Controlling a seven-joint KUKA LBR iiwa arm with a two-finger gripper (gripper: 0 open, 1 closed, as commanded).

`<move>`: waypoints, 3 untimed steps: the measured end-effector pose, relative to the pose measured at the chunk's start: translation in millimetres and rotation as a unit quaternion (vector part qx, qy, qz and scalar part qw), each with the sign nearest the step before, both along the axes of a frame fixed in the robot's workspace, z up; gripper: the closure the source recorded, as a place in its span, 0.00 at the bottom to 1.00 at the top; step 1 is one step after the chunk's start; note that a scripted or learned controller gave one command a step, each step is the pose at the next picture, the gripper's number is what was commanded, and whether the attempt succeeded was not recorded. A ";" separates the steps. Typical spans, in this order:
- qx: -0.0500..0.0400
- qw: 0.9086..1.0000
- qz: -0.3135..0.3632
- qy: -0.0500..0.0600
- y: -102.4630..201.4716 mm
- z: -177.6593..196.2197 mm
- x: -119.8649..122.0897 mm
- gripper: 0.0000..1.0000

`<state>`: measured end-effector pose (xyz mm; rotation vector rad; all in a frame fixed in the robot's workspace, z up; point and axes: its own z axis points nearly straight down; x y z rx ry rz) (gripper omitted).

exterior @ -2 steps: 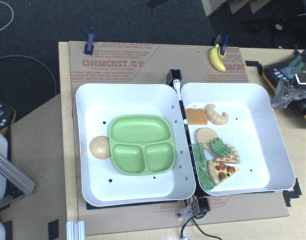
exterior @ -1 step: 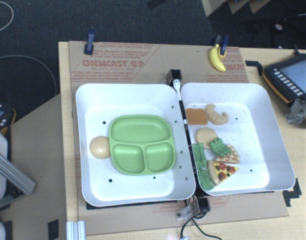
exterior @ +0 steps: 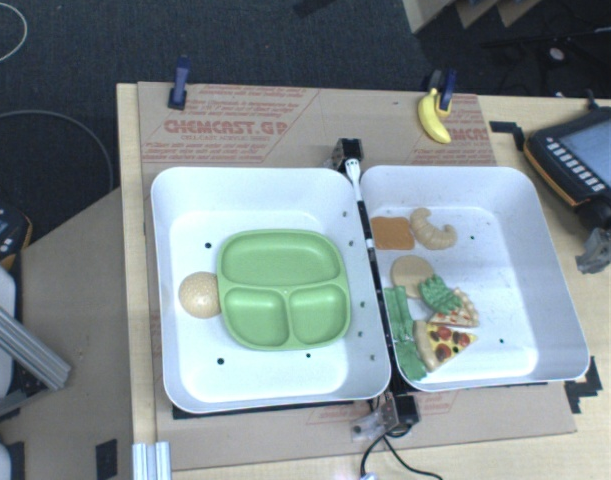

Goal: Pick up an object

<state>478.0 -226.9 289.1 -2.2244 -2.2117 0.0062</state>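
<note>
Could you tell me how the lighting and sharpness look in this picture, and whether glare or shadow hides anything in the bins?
Camera view: even, soft light; the white bins are bright but not blown out; only faint shadows beside the green tray and the toy food, such as the pizza slice. Focus is mildly soft throughout, so small items lack fine detail; the dark floor beyond the bench stays murky.

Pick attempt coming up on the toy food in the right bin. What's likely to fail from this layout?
1. The flat pizza slice toy, green leafy piece and long green strip lie bunched and touching, so the grasp may catch two things or none.
2. The brown square slice and tan round disc lie flat on the right white bin, so fingers may slide over them.
3. The strip sits close to the bin's left wall, so a finger may hit it.
</note>
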 end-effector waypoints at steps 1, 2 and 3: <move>0.001 1.000 0.002 0.000 3.6 -46.2 0.4 1.00; 0.001 1.000 0.002 0.000 3.6 -101.0 0.3 1.00; -0.002 1.000 0.007 -0.013 57.1 56.6 4.0 1.00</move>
